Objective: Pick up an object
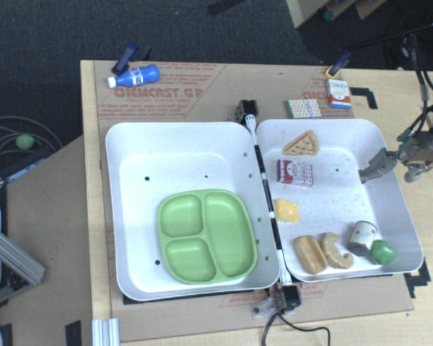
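Observation:
The right bin (390,215) holds several small items. A tan wedge-shaped slice (302,144) lies at the back, with a red and white carton (295,172) just in front of it. A yellow cheese piece (286,210) sits near the divider. Along the front edge are a brown bread roll (309,254), a tan ring-shaped pastry (336,249), a grey and white cup (361,237) on its side, and a green ball (382,251). My gripper (374,167) hangs over the bin's right side, apart from every item, with nothing visibly in it.
The left bin (130,157) bears a green divided plate (206,234). On the bench behind the bins lie a blue and white bottle (133,76), a small patterned card (304,108) and a small box (338,93). Cables hang at the right.

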Controlling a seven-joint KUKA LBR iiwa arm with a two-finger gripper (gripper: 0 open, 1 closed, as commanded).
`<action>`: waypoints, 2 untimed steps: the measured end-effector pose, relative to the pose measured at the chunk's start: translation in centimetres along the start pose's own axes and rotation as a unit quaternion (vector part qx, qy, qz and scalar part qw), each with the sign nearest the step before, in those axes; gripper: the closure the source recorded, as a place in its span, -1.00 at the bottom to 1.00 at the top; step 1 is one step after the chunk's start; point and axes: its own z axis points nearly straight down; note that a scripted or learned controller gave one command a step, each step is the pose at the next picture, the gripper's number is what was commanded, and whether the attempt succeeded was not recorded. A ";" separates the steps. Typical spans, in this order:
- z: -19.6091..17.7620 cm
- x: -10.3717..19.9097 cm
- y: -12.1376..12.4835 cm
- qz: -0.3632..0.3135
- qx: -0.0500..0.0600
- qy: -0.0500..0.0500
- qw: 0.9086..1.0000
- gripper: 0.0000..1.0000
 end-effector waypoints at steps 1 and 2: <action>18.5 -0.9 8.9 0.000 0.003 0.001 1.000 -1.00; 20.0 -1.2 -1.9 0.001 0.001 0.000 1.000 -1.00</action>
